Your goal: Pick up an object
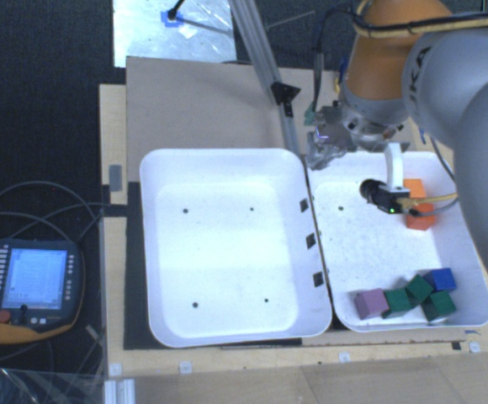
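Approach step: gripper (320,151) hovering at right bin's (353,255) far-left corner, openness impossible to tell, next needing descent onto orange block (421,219).

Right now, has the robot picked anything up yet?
Nothing looks done: the purple block, green blocks and blue block sit clustered in the near corner of the right bin, the orange blocks by its far right side. In hand: the gripper is over that bin's far left corner, no block seen in it. Left: reaching a block, gripping and lifting it.
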### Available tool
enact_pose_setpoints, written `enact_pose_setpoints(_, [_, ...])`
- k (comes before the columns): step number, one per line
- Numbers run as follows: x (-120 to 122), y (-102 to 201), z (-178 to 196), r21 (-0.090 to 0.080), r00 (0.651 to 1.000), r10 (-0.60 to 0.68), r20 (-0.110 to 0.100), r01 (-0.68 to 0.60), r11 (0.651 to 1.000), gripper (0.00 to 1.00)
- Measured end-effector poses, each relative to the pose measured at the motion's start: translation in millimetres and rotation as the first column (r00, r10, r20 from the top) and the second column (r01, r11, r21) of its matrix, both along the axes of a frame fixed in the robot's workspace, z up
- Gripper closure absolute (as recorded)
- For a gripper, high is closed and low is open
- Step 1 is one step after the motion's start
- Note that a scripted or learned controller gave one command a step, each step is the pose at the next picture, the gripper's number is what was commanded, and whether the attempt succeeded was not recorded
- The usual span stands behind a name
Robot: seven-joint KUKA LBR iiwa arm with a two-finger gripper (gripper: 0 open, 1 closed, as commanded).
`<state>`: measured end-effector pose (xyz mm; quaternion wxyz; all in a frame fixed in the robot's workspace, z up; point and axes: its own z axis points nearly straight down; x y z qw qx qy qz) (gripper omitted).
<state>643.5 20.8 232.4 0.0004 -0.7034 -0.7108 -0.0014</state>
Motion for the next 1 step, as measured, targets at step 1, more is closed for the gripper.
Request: enact_pose_setpoints(1, [4.4, 51.7, 10.3, 0.0, 1.0, 0.0, 0.002, 0.0, 1.0, 1.0])
